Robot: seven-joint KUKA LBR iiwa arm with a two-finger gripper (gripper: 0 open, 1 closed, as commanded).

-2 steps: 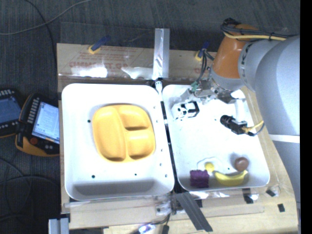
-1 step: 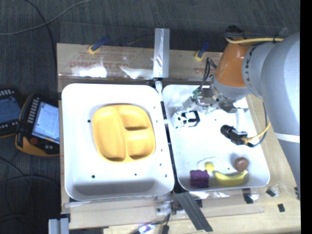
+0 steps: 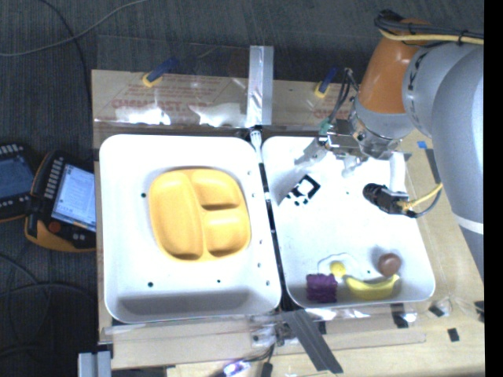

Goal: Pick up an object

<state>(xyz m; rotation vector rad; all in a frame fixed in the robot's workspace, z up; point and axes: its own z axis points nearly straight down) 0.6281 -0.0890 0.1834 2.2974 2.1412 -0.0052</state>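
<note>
Hovering over right shallow white bin (image 3: 416, 234), upper part: grey two-finger gripper (image 3: 346, 157), jaws' state unclear. Lying along bin's near edge, well apart from gripper: yellow plastic banana (image 3: 369, 286), purple block (image 3: 321, 287), brown ball (image 3: 388, 263). Sitting in left white bin (image 3: 126, 210): yellow divided plate (image 3: 199, 213).

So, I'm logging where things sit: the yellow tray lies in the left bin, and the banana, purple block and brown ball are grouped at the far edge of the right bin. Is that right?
Not quite. The yellow tray does lie in the left bin, but the banana, purple block and brown ball are grouped at the near edge of the right bin, as the camera view shows.
</note>
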